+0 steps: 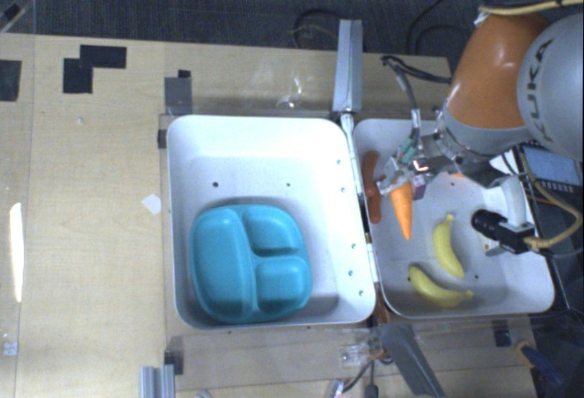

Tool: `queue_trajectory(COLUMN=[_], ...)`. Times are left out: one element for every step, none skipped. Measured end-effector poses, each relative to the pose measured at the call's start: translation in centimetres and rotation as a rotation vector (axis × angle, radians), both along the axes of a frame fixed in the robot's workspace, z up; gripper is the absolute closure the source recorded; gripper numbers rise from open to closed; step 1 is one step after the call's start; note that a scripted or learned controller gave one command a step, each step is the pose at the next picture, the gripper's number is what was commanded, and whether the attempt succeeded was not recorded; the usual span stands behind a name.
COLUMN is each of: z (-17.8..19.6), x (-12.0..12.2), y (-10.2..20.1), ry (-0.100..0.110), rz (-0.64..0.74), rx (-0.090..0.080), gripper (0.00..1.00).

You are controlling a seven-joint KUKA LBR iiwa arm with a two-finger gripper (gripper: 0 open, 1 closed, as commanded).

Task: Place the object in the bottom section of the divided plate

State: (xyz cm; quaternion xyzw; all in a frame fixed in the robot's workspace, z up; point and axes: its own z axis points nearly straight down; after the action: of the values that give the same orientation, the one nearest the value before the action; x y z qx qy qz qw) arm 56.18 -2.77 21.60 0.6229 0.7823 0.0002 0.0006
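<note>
Gripper low in right bin, at carrot top; grip state hidden, cannot tell. Carrot beside sausage (bananas near). Best: seat squarely on carrot, lift straight, carry to plate bottom section.

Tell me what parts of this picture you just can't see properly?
- Gripper: in the camera view it is small and cluttered, so its grip on the carrot is unclear.
- Brown object by the right bin's left wall: too small to name.
- Two bananas: whether they touch is unclear.
- Arm: cut off by the right edge.
</note>
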Motion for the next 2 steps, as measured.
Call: queue_trajectory(z=[-3.3,1.3], x=[-5.3,0.4], y=[10.2,15.8], ry=[0.003,-0.001], rz=[0.177,0.362], rx=[0.0,0.001], gripper=[1.0,1.0])
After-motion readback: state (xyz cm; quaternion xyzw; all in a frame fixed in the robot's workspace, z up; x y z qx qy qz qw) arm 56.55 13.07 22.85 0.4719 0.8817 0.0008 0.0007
